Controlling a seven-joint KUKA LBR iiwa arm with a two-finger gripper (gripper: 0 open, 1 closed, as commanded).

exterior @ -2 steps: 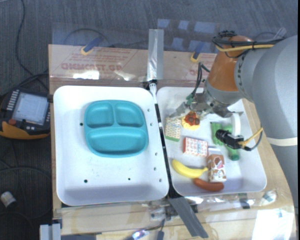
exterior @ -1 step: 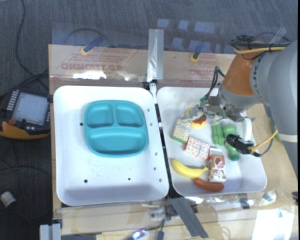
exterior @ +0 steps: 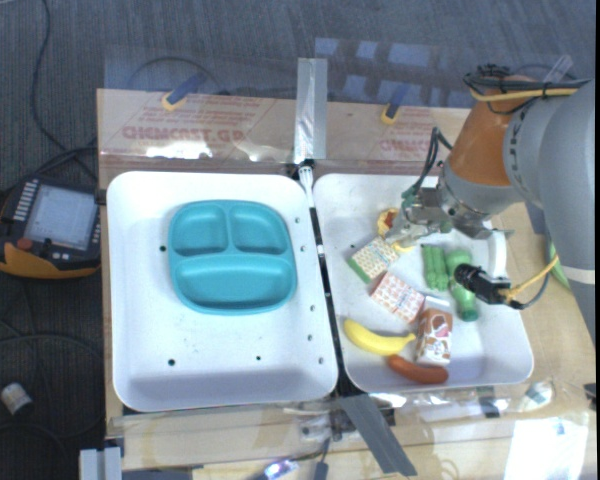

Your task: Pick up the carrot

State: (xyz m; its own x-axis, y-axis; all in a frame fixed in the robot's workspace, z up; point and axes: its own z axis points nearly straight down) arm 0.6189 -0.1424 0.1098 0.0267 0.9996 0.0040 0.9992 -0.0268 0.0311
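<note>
Right bin's front edge – a likely carrot [exterior: 417,370], orange-red, lies flat beside the banana [exterior: 377,339]. Probably a light, stiff, smooth toy – grasp mid-length, across its width. Gripper [exterior: 405,230] hovers well apart; open or closed, cannot tell.

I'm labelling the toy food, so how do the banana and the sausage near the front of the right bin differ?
The banana is yellow, while the sausage is reddish brown. The banana curves and looks longer, while the sausage is straighter and shorter. The banana sits farther left, the sausage nearer the front wall. Both lie flat in the right bin.
</note>
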